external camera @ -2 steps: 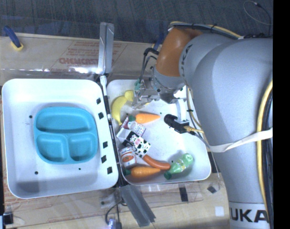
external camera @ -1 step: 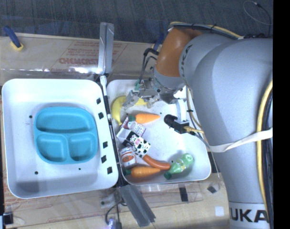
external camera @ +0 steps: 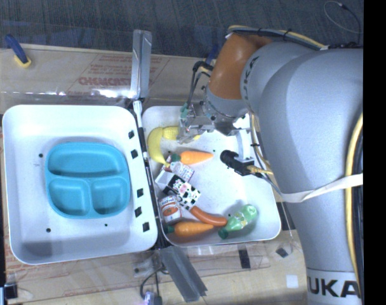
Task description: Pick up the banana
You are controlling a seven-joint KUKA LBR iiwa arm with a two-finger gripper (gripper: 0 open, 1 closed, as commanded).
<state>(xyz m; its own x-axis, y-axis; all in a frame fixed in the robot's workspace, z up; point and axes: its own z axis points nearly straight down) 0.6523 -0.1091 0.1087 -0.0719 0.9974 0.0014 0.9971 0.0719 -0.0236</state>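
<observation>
Two shallow white bins sit side by side on the brown table [external camera: 66, 75]. The white bin on the view's left [external camera: 21, 170] holds one thing, a light blue plastic tray with three sections [external camera: 86, 176].

The white bin on the view's right [external camera: 259, 192] holds many small things. The curved yellow banana [external camera: 156, 143] lies in the far left corner of this bin, along the wall next to the other bin. Just beside it, toward the middle, lies a small orange carrot [external camera: 194, 157]. Closer to the front are some little packs and cans [external camera: 179, 170] and a black and white checkered block [external camera: 188, 196]. Near the front wall lie a bigger orange carrot [external camera: 192, 230], a reddish sausage [external camera: 209, 217] that touches it, and a green plastic bottle [external camera: 239, 221] on its side.

The big grey arm with the orange band [external camera: 294, 107] reaches in from the view's right. Its pincer [external camera: 192, 128] hangs low over the far end of the right bin. The banana's far tip is just beside the pincer, on its left in the view, and the rest of the banana curves away toward the front. I cannot tell if the pincer touches the banana. I cannot tell if the pincer is open or closed. The banana rests on the bin floor.
</observation>
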